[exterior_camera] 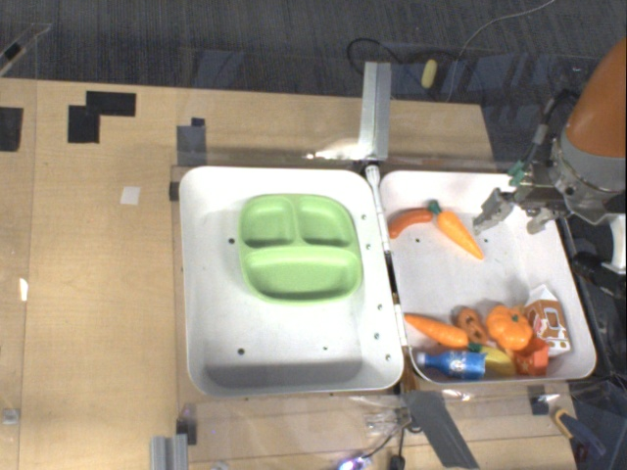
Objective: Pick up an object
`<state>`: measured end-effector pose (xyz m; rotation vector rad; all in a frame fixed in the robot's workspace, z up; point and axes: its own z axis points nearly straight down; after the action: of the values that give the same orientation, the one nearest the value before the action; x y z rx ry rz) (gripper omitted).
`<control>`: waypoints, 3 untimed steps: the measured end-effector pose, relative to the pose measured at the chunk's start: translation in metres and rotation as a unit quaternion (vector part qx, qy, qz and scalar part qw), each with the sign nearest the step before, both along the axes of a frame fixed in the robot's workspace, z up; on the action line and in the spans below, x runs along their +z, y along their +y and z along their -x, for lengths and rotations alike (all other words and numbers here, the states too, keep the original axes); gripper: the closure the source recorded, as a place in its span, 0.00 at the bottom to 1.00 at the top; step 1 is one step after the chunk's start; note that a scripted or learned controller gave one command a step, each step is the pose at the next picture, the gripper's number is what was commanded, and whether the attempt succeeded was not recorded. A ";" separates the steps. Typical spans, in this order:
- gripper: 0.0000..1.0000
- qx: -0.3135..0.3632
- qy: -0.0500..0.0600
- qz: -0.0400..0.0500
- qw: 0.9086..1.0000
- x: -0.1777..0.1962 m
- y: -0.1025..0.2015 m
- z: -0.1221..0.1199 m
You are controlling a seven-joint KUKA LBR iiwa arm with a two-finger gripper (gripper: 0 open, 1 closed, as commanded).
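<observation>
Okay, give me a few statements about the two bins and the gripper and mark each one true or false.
1. The green tray lies in the left bin. True.
2. The gripper holds a carrot between its fingers. False: it hangs over the right bin with nothing between them; the nearest carrot lies apart, to its left.
3. Two carrots lie in the right bin. True: one near the top, another carrot lower down.
4. The small pumpkin sits in the left bin. False: it is in the right bin's lower corner, among other toys.
5. The green tray has one compartment. False: it has three.
</observation>
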<state>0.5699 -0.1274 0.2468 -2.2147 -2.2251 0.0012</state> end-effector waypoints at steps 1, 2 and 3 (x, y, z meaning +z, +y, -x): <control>0.00 0.092 0.000 0.000 0.996 -0.079 -0.005 -0.025; 0.00 0.168 -0.006 0.001 0.986 -0.158 0.006 -0.047; 1.00 0.167 -0.007 -0.001 0.986 -0.149 0.007 -0.048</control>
<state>0.6178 -0.1202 0.0977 -1.8156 -2.5715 -0.0157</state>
